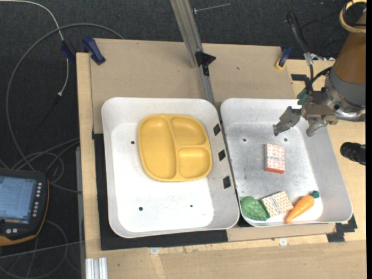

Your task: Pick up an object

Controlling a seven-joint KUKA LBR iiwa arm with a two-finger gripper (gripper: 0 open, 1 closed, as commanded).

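Though printed, small box (275, 157) label unreadable; hand (301, 122) open above.

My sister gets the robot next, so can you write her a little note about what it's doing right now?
Gripper: open, nothing between its fingers, up over the far end of the right bin.
Right bin: small orange-and-white box in the middle; green toy, patterned block and toy carrot along the near edge.
Left bin: yellow divided plate.
Done: nothing picked up yet.
Left: lower onto one thing, probably the box since it lies closest, close on it and lift.
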